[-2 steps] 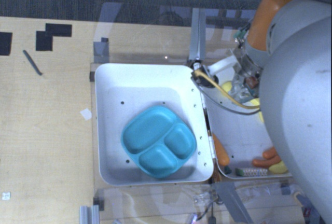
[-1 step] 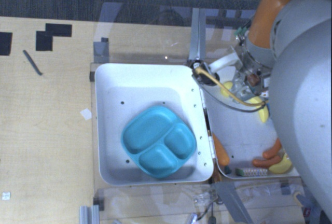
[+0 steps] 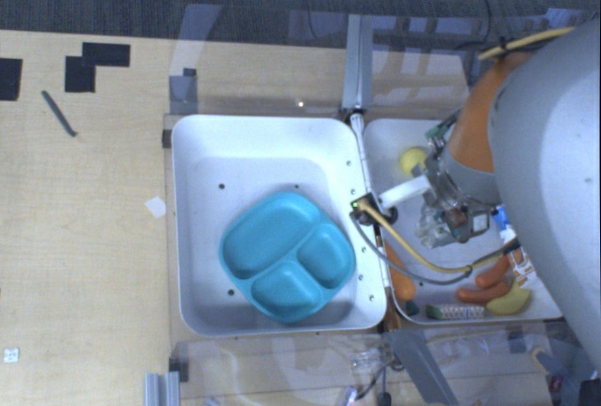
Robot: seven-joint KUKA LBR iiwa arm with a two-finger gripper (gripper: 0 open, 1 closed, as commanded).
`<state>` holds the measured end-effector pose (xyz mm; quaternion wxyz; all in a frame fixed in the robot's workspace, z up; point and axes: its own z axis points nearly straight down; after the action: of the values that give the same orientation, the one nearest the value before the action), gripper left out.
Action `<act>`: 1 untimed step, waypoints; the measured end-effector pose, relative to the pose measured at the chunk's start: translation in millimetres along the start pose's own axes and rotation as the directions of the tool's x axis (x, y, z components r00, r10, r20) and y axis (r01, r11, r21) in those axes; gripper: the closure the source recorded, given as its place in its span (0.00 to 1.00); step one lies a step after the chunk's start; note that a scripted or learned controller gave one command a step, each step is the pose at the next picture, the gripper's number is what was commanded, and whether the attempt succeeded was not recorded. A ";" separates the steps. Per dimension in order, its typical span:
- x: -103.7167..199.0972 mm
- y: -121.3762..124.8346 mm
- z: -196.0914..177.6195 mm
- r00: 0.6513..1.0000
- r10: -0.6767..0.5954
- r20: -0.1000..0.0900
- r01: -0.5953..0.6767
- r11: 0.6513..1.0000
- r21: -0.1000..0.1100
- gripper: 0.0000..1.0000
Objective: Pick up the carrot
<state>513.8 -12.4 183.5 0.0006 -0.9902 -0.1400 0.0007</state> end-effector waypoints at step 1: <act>-9.4 -61.6 -170.5 1.000 -0.010 -0.007 0.010 1.000 -0.002 1.00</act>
<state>488.0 43.9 354.1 0.0000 -0.9894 -0.1451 -0.0030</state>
